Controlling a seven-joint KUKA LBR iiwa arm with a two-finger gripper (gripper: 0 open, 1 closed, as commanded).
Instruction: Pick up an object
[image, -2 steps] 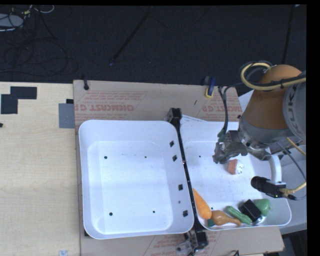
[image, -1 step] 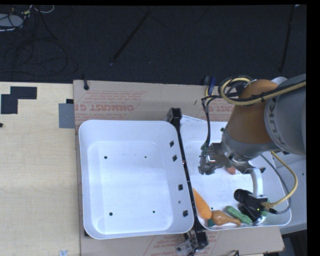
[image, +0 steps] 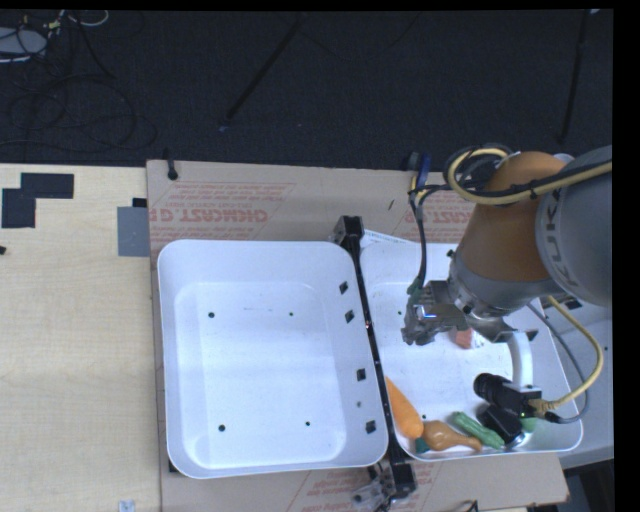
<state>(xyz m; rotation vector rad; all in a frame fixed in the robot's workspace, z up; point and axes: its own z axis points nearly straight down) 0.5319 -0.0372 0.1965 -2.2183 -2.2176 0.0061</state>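
My gripper (image: 422, 326) hangs over the middle of the right bin (image: 392, 262), close to the divider between the two bins. A small reddish object (image: 462, 339) peeks out just to the gripper's right, partly hidden by the wrist. Along the bin's near edge lie an orange carrot-shaped piece (image: 402, 407), a tan-orange piece (image: 441, 435) and a green piece (image: 478, 430). They are well below the gripper in the view and apart from it.
The left white bin (image: 165, 330) sits beside the right one, with a black divider strip (image: 362, 320) between them. Both rest on a cardboard sheet (image: 250, 195) on the bench. The bulky arm covers the right bin's far right side.
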